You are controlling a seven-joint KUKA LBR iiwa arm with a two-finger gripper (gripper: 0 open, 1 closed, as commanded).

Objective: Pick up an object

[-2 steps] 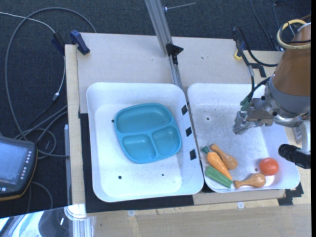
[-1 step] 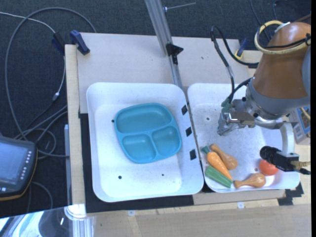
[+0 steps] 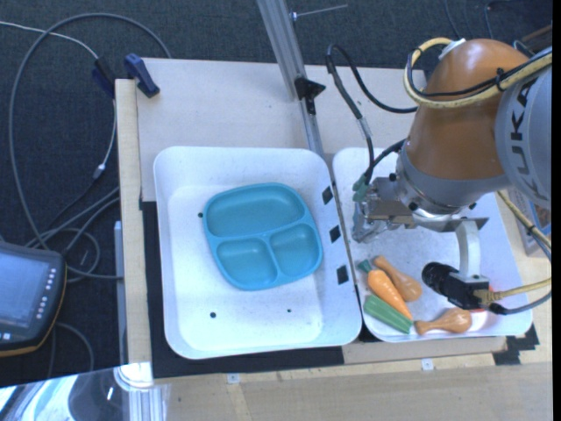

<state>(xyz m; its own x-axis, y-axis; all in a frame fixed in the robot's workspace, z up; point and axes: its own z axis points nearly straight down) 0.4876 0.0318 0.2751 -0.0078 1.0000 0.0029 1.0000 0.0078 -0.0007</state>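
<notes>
My gripper hangs over the left part of the right bin, just above a cluster of toy food. An orange carrot lies below it, with a tan-orange piece beside it and a green vegetable at the bin's near edge. A tan drumstick-shaped piece lies further right. Nothing shows between the fingers. The arm's bulk hides much of the right bin.
The left bin holds a blue three-compartment plate. A metal pole rises at the back between the bins. Cables and a blue clamp sit at the bench's far left corner.
</notes>
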